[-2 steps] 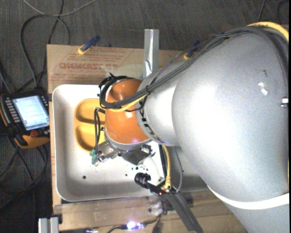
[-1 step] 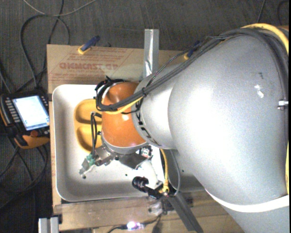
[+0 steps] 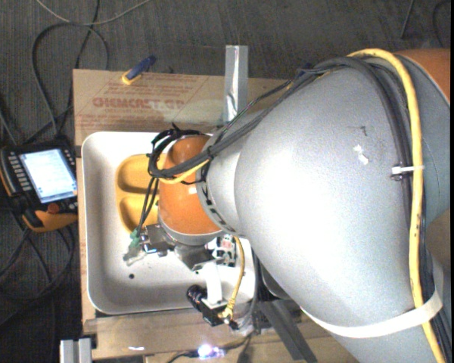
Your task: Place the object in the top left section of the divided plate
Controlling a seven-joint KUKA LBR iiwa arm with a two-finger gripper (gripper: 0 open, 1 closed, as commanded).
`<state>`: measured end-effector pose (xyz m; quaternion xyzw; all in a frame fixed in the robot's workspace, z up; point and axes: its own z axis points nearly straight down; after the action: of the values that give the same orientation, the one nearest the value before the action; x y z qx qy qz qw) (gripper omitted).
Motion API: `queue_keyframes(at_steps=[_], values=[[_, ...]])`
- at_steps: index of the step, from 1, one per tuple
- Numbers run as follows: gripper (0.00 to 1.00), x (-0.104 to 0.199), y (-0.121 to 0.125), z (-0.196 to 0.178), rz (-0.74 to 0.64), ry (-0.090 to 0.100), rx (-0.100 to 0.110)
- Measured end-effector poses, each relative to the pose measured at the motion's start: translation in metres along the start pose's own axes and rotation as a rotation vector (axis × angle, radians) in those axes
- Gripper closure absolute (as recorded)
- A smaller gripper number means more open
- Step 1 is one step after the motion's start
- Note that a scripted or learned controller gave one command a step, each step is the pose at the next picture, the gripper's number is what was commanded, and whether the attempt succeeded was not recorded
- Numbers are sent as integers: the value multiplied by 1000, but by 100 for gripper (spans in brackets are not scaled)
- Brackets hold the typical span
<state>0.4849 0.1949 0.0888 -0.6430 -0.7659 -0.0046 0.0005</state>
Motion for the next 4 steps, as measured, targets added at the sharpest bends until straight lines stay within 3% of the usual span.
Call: queue_keyframes(at_steps=[1, 2, 3, 4], values=[[100, -3, 0, -9, 5, -4, 2], [100, -76, -15, -49, 336, -10, 7], [100, -46, -11, -61, 268, -9, 13], [100, -46, -13, -68, 267, -12, 19]])
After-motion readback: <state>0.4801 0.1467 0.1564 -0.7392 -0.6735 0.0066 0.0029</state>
